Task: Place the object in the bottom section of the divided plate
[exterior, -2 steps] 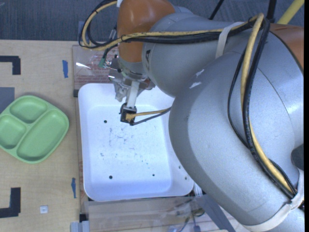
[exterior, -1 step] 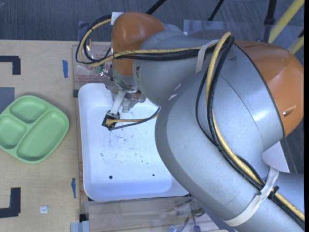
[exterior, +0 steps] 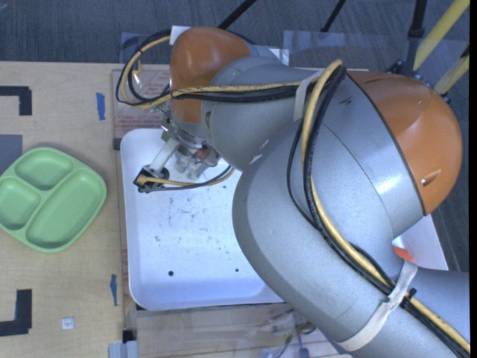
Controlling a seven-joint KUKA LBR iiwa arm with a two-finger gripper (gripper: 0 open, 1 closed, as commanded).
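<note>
A green divided plate [exterior: 51, 198] lies on the wooden bench at the left, outside the bin. It has two small sections at its top and left and one large section along its lower right. My gripper [exterior: 188, 161] hangs over the upper left part of the white bin [exterior: 186, 259], well to the right of the plate. The arm's grey and orange body covers the bin's right side and whatever lies under it. I can make out no loose object near the gripper.
The bin floor bears faint scuffs and a few small dark specks [exterior: 171, 274]. Black tape marks [exterior: 22, 99] and blue tape strips [exterior: 100, 104] sit on the bench around the plate. Tripod legs stand on the floor behind.
</note>
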